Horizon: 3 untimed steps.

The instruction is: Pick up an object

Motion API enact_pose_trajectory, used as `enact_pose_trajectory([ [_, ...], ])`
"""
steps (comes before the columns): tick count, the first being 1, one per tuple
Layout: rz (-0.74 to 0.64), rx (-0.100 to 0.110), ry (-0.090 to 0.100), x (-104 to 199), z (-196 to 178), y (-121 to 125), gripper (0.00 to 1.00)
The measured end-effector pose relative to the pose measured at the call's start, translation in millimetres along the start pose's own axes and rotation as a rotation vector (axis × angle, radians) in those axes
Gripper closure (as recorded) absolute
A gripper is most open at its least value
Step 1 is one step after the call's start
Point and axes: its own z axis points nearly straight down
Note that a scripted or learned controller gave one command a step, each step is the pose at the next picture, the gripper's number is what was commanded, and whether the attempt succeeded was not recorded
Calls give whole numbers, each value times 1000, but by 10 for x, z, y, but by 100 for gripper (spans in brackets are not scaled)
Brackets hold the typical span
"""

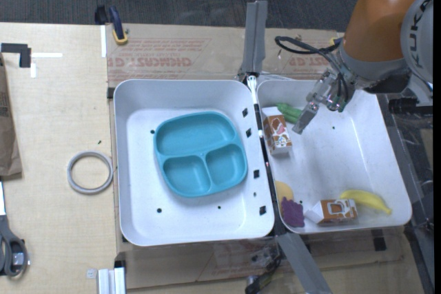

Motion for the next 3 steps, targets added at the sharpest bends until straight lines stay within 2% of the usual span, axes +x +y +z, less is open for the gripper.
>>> enact_pose_trajectory([
  [1, 134, -3, -3, -183, 760, 7, 0],
  [2, 553, 3, 0, -153, 337, -297, 0],
  [3, 427, -9, -16, -448, 794, 39, 0],
])
